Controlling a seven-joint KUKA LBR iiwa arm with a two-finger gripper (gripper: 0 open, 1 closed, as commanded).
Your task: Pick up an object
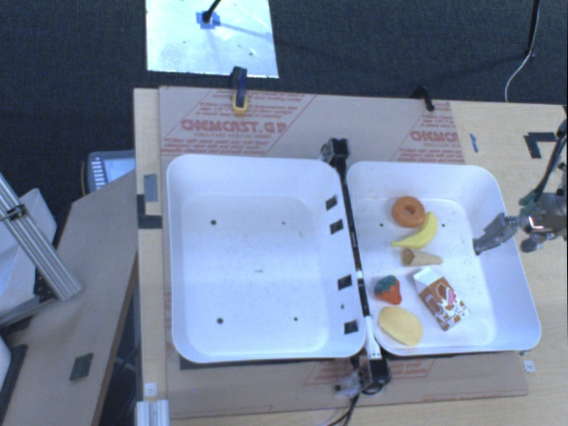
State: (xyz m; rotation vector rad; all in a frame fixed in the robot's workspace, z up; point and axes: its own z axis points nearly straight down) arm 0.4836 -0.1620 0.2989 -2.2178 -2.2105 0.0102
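Dark carpeted floor (399, 25) surrounds the pale wooden tabletop (497, 127), which carries a printed cardboard sheet (293, 122) under two shallow white plastic bins. The left white bin (177, 264) has wide bare floor; black clips join it to the right white bin (510, 327) along the shared rim.

The grey end effector (497, 233) sits at the right bin's right wall, just over the rim, nothing seen between its fingers; whether it is spread or closed cannot be told.

Contents cluster in the right bin's left half, largest down:
- red-and-white printed carton (441, 298), lying tilted
- yellow banana (421, 232), touching the doughnut
- yellow oval lemon-like piece (400, 326), near the front rim
- orange ring doughnut (407, 210)
- red strawberry with green top (387, 288)
- small tan cone-shaped piece (420, 256)

Bare floor lies between the cluster and the right wall.
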